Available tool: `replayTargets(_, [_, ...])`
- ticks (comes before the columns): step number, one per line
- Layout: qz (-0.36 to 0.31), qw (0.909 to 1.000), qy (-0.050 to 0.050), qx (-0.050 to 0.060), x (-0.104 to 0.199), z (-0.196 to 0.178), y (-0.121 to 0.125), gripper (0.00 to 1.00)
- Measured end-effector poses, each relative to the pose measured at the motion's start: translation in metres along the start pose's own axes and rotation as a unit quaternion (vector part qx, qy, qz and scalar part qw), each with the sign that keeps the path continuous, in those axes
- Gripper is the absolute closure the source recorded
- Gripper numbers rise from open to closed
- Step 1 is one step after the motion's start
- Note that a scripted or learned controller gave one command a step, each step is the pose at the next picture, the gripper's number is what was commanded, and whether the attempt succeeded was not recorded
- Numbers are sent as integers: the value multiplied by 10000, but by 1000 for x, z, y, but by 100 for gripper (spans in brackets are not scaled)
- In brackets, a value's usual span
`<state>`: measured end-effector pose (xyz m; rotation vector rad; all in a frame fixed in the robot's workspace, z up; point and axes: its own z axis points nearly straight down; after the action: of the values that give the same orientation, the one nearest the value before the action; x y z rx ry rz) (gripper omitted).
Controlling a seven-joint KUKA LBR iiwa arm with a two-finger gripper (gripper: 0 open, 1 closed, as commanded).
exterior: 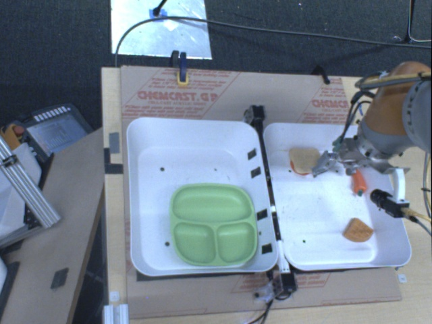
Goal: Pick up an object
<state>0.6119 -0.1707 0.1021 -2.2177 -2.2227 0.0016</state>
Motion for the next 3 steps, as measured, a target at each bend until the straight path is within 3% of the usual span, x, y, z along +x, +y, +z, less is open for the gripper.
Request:
replayTargets(1, [-3, 10000, -10, -33, -1, -14, 2, 100])
replayTargets(3, [-11, 10000, -11, -42, -2, -102, 4, 100])
